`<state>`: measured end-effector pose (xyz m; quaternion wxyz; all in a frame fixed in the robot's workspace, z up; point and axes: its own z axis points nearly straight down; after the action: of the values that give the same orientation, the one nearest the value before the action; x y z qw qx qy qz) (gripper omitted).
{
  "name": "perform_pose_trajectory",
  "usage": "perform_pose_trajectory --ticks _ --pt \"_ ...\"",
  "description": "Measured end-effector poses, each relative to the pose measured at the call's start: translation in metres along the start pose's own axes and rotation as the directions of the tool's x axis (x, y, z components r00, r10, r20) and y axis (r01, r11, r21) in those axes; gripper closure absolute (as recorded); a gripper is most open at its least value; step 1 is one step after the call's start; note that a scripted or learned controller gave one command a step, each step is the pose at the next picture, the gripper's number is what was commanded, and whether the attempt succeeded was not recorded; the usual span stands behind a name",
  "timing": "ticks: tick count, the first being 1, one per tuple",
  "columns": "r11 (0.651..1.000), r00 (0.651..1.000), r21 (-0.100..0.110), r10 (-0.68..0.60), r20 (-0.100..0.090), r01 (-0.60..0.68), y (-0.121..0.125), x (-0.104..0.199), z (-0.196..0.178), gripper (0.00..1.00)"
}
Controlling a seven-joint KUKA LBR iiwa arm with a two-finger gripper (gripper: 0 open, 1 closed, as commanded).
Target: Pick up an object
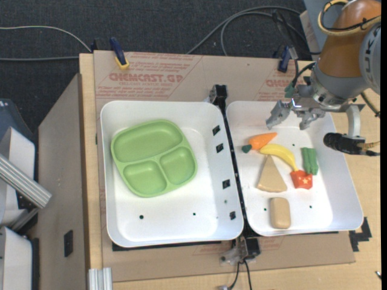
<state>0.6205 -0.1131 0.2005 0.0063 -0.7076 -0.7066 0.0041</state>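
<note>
**Gripper spread above toy food in right bin**

Nearest the lens: tan bread-like block [279, 212], low in right bin [338, 213]. Just above, beige wedge [271, 177], touching yellow banana [280, 154]. Orange carrot [261, 141] just above banana, green tip pointing left. Red and green strawberry-like piece [302, 179] right of wedge, with green pepper-like piece [310, 159] just above. Gripper [293, 118] at bin's upper part, 2 fingers spread apart, nothing between them, near carrot but apart. Left bin [181, 225] with green divided plate [153, 157], 3 compartments. Both bins on brown cardboard sheet [157, 74], 2 blue clamps along far edge.
</note>
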Motion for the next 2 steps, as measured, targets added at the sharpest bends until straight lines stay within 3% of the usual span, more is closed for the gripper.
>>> perform_pose_trajectory --ticks 1,2 --pt "1.000 1.000 -0.013 -0.002 0.002 0.002 0.002 0.000 -0.008 0.00" --pt "1.000 1.000 -0.008 0.000 0.002 0.000 0.004 -0.007 0.038 0.00"
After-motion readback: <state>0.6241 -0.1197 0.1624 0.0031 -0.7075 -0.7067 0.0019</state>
